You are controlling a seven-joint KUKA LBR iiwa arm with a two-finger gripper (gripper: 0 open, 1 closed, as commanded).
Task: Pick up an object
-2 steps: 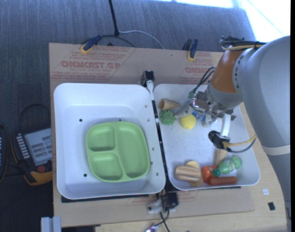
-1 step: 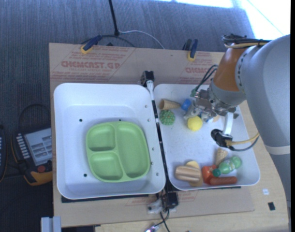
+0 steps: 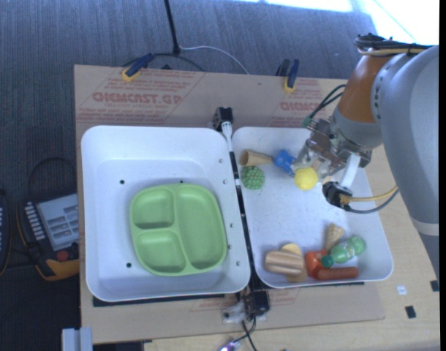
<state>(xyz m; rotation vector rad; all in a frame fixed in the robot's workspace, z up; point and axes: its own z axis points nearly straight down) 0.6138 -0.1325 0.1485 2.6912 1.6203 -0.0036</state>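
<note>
Heaped toy food — a bread roll (image 3: 284,261), red pieces, a green bottle (image 3: 346,250) — fills the near corner of the right-hand white bin (image 3: 369,218), while the tool (image 3: 318,168) hangs over the far end, just above a small yellow ball (image 3: 305,178). Whether it is open or closed cannot be told. The ball looks light, hard and smooth — likely to roll or squirt free — so the grip belongs squarely across its widest part. A green tray (image 3: 179,228) sits in the left bin (image 3: 110,152).

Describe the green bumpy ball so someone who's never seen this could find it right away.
Look in the right white bin, at its upper left corner beside the divider between the bins. The green bumpy ball sits just below a tan cone. It is that corner's one round, knobbly, green thing.
</note>
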